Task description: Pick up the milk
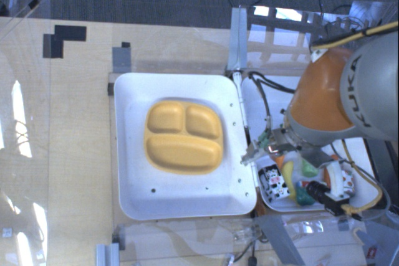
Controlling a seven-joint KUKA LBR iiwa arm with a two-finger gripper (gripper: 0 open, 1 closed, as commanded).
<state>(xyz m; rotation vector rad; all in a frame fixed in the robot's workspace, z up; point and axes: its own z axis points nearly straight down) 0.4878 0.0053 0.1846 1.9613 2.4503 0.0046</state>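
You've got the grey arm's end effector (272, 145) low over the right shallow white bin (252, 103), grip state can't tell, black-and-white patterned milk carton (273, 182) lying in that bin's near-left corner, yellow three-compartment plastic tray (184, 136) in the left white bin (131, 152).

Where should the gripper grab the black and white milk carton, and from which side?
Probably from straight above, gripping the milk carton across its short width. It seems to lie flat in the right bin's front left corner, wall on one side and toy food on the other, so sideways approaches look blocked.
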